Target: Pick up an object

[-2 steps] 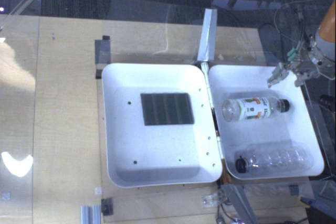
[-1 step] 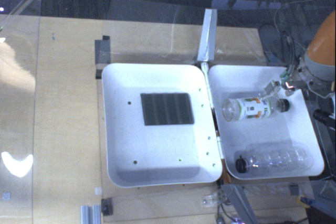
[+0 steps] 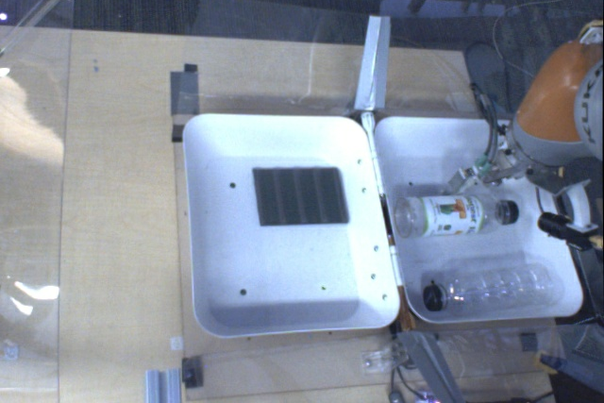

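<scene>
Far to the gripper's left, the left bin (image 3: 283, 316) holds a dark ribbed panel (image 3: 300, 196). Just below-left of the gripper (image 3: 483, 173), a labelled clear bottle (image 3: 453, 215) lies on its side in the right bin (image 3: 425, 142); a clear ridged bottle (image 3: 486, 288) lies further below. This looks like the approach step, and whether the gripper is released or clenched I cannot tell. Next, it needs to descend over the labelled bottle.
</scene>
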